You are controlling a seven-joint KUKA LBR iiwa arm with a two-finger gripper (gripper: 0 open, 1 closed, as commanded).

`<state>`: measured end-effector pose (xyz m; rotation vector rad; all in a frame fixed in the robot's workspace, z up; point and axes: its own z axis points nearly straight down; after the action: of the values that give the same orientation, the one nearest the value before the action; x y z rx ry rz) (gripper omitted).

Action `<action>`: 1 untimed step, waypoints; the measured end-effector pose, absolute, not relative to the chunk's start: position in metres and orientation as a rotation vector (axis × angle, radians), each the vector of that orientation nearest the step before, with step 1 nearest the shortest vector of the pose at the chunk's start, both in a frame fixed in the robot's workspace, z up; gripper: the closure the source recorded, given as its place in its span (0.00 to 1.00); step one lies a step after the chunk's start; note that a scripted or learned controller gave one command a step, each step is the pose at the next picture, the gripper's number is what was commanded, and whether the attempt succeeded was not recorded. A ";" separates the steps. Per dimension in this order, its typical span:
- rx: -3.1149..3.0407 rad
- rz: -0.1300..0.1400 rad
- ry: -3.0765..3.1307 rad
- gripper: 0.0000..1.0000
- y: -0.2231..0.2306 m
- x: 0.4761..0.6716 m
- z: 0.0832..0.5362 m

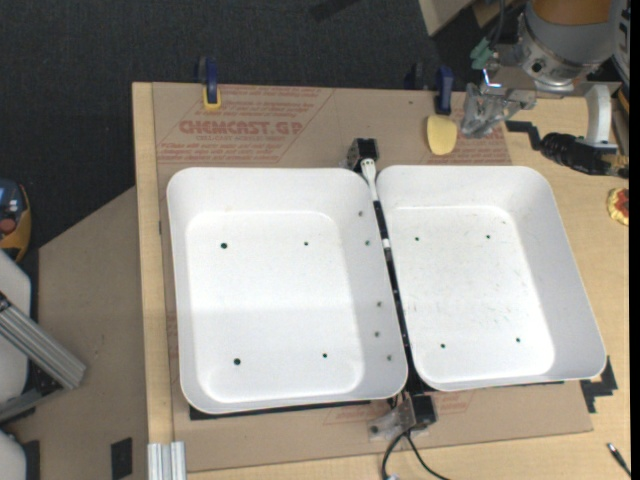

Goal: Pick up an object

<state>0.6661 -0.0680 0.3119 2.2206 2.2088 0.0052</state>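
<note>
Pale yellow and rounded, the object [441,134] we would go for lies on the brown board of the tabletop [300,128], outside both bins, just beyond the far rim of the right bin [560,228] near its left corner. The left bin [190,268] is well apart from it. It sits in the open with bare board on all sides, which suits a grasp from above.

Our gripper [478,116] hangs just beside the object, on its right, with the grey wrist and orange band above it at the top right of the view. We cannot tell whether the fingers are spread or closed; the metal parts blur together at this angle. Nothing shows between them, and the object looks to rest on the board by itself.

As for handling, we judge the piece to be small and light, with a smooth matte look like foam or soft plastic, though the material cannot be confirmed. If soft, it should give a little under pressure and hold well; if hard and smooth, its rounded flanks could let it squirt out sideways. We would close across its narrower width, low on its body near the board, with the fingers centred so it does not roll away.
</note>
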 end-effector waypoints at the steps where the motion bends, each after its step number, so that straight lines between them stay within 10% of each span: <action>1: 2.219 -0.006 2.235 1.00 0.021 0.665 0.221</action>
<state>0.6652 0.0207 0.2212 2.2190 2.2352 -0.0064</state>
